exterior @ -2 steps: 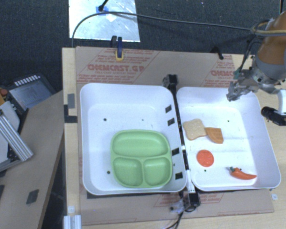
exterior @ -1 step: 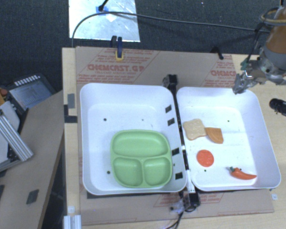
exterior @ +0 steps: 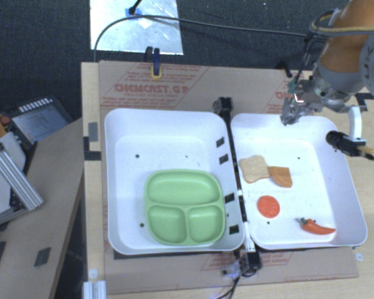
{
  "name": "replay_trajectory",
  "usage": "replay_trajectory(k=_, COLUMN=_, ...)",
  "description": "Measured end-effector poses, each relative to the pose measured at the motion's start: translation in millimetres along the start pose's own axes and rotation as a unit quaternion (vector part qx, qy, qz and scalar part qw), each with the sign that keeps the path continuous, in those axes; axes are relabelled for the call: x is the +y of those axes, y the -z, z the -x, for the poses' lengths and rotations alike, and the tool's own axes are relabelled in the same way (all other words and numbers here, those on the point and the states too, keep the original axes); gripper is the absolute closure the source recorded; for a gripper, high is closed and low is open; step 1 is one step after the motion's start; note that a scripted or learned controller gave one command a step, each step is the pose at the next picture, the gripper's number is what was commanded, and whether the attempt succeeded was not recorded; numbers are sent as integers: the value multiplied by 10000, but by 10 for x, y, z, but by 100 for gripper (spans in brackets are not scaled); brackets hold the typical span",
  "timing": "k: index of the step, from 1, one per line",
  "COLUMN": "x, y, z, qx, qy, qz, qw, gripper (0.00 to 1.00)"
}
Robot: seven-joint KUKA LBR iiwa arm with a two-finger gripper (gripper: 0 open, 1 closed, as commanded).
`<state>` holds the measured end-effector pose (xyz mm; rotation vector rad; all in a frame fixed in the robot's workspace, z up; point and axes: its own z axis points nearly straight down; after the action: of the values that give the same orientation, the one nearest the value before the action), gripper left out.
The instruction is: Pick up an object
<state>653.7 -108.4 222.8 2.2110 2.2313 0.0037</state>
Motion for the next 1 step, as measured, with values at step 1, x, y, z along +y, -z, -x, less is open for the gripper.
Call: replay_trajectory(k=1, x=-96, y=60, z=-545, qx=2, qy=-1, qz=-4, qw=10000, gripper=100)
